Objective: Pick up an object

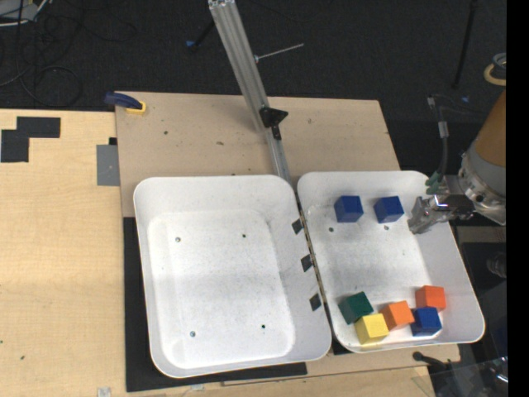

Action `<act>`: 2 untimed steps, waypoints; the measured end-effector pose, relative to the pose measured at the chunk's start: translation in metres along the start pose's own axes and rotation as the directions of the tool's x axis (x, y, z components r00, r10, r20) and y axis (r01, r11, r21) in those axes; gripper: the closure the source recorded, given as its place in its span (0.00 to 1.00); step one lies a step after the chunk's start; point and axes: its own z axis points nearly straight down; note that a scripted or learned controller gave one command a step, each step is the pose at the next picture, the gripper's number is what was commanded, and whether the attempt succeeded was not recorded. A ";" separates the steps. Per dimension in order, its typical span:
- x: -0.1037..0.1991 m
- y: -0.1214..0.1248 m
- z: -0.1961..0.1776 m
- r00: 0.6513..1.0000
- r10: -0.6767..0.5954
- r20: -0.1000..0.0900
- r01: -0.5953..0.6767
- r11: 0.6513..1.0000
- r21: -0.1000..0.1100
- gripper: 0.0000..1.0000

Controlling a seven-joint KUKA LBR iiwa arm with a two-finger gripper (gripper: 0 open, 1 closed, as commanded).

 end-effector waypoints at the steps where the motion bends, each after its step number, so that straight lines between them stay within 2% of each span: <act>1: 0.043 -0.007 0.013 1.000 0.001 0.000 -0.001 1.000 0.001 1.00; 2: 0.097 -0.017 0.008 1.000 0.000 0.000 0.000 1.000 -0.001 1.00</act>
